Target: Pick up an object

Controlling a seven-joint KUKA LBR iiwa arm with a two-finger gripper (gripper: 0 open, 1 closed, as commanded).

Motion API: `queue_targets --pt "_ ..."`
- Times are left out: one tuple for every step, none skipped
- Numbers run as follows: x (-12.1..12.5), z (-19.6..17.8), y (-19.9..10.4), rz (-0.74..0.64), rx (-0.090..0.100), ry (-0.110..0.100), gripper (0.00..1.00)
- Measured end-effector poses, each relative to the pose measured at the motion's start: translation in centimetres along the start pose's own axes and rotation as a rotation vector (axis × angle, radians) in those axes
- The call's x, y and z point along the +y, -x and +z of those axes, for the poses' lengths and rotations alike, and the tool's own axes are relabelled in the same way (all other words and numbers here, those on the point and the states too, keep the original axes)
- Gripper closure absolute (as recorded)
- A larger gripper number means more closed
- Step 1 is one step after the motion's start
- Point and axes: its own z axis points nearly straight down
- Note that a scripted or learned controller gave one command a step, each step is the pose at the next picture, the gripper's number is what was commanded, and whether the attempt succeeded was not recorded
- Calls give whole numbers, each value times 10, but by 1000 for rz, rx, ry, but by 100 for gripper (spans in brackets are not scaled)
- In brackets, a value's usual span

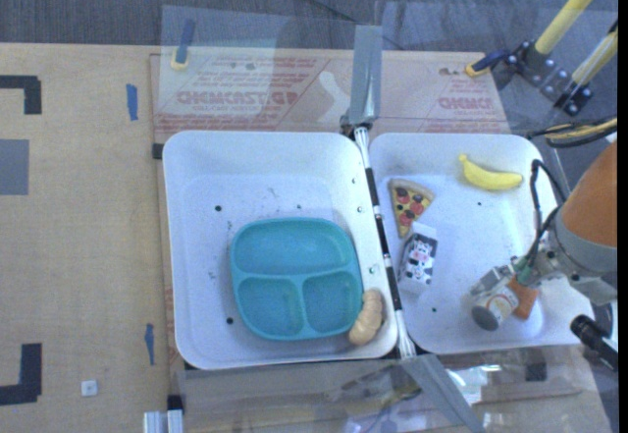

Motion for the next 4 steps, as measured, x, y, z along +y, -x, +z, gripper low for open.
queue_targets --pt "0 -11 5 7 -7 7 100" --pt "0 -11 5 7 -7 7 0" --pt "-2 0 6 -20 2 -2 0" --pt "0 -11 10 -15 -8 7 100"
